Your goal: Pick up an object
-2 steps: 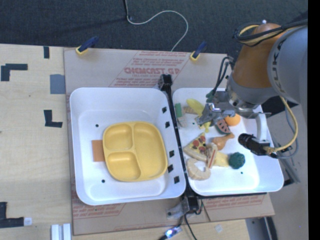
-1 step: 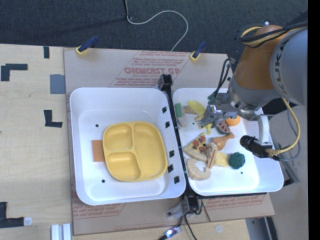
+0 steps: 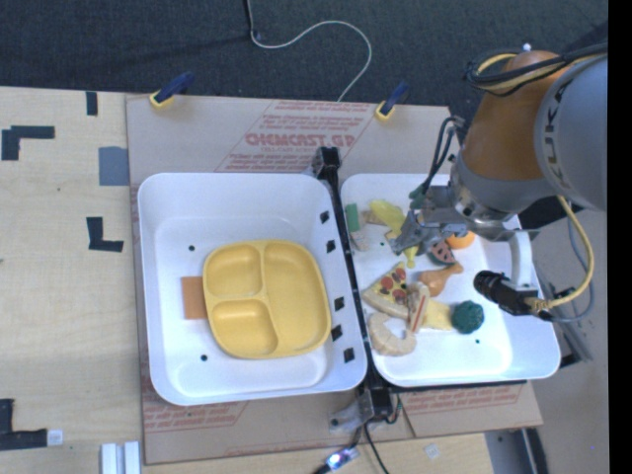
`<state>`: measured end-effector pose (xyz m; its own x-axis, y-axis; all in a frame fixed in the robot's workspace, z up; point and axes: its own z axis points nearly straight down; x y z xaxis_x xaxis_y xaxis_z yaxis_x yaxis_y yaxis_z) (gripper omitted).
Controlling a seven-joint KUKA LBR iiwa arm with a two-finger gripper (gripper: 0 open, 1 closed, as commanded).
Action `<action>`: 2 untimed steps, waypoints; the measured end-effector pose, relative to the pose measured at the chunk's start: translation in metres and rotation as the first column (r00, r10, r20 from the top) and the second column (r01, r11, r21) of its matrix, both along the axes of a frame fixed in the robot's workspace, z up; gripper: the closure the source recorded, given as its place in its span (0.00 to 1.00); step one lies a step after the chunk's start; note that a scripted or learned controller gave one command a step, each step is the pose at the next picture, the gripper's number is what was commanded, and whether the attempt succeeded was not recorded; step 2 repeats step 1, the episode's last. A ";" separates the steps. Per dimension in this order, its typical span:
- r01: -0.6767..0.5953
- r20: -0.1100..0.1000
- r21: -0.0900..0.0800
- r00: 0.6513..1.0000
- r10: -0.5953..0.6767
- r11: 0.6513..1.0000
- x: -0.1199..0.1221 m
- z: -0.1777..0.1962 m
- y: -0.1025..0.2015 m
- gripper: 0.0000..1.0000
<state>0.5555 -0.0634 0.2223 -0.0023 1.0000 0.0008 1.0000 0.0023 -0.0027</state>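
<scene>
Claw (image 3: 413, 242) low in the right bin (image 3: 533, 349), over the toy food pile, next to the yellow piece (image 3: 385, 213); can't tell its opening or any hold. Pizza slice (image 3: 391, 289) and green ball (image 3: 467, 315) lie nearby. Left bin (image 3: 163, 265) has a yellow divided tray (image 3: 267, 297).

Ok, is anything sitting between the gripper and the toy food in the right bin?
Nothing visible does. The gripper hangs directly over the pile of toy food in the right bin, with the pizza slice just below it. The green piece lies off to the side.
</scene>
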 end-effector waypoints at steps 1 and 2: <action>0.001 -0.001 -0.001 1.000 -0.001 1.000 0.006 -0.008 0.000 1.00; 0.001 -0.001 -0.001 1.000 -0.001 1.000 0.006 -0.008 0.000 1.00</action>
